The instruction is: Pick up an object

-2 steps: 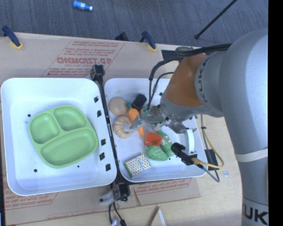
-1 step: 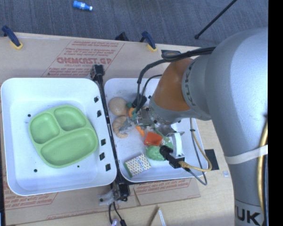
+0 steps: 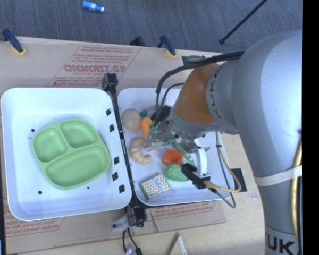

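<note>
The right bin [image 3: 128,101] holds several small things. A beige round bun [image 3: 131,119] lies at its upper left, with an orange carrot-like piece [image 3: 146,126] beside it. A tan croissant [image 3: 140,151] sits lower, next to a red piece [image 3: 173,156] and a green leafy piece [image 3: 174,172]. A patterned small box [image 3: 156,186] rests near the front wall. My gripper [image 3: 158,137] is low inside this bin, between the carrot piece and the red piece; the wrist hides its fingers.
The left bin [image 3: 16,121] holds a green divided plate [image 3: 70,152]. A row of black clips runs along the wall between the bins. The grey arm covers the right bin's right side. A blue bottle [image 3: 92,6] lies on the floor beyond the bench.
</note>
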Tool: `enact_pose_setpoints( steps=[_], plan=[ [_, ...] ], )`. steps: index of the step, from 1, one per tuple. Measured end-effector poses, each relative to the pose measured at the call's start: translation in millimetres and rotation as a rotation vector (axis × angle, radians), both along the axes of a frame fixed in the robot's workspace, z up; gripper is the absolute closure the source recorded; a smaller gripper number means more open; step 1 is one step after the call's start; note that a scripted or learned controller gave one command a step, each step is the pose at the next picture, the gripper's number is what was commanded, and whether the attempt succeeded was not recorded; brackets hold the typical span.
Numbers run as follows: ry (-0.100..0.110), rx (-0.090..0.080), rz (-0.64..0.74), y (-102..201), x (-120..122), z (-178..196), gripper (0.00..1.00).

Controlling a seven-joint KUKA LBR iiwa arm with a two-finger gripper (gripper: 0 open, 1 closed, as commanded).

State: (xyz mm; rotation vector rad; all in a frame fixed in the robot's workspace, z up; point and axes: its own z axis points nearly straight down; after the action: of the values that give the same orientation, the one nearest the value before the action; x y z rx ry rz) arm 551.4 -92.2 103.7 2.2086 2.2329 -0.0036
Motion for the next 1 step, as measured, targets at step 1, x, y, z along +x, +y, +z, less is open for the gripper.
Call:
enact_pose_setpoints(
  steps=[1],
  plan=[
    [-0.002,-0.004,-0.003,-2.6,0.3,0.8,0.0]
  ],
)
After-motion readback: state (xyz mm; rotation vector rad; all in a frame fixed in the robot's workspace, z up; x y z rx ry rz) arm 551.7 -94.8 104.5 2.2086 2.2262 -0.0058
